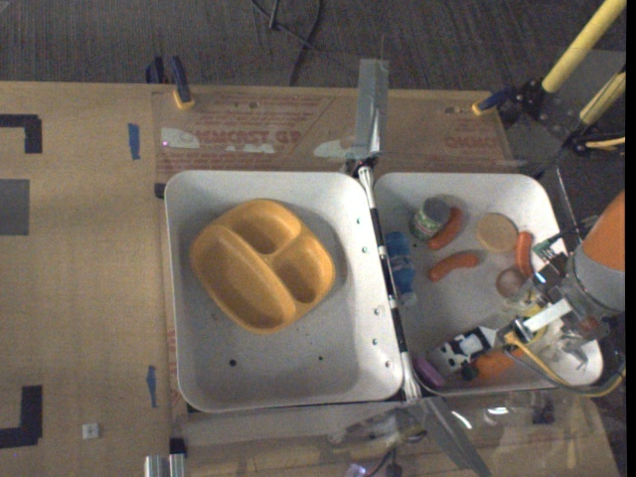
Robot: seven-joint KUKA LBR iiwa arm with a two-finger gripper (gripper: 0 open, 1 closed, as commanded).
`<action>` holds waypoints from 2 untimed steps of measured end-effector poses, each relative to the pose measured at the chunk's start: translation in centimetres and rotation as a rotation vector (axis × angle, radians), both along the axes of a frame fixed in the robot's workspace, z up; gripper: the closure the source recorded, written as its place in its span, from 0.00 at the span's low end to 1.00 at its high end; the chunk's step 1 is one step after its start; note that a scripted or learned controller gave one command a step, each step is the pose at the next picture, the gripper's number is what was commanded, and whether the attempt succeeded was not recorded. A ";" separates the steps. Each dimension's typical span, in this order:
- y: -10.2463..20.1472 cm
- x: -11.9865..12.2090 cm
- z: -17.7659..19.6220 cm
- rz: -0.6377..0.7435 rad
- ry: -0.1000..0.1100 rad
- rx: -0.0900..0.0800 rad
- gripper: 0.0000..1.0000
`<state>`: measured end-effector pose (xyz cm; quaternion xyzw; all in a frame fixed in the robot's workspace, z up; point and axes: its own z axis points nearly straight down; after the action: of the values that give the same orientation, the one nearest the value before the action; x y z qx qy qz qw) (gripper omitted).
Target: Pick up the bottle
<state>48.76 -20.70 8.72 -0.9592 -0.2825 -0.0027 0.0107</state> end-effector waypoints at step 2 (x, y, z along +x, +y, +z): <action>-0.4 7.1 -0.1 0.316 -0.005 -0.002 1.00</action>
<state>55.86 -21.13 8.57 -0.9029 -0.4298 -0.0030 0.0092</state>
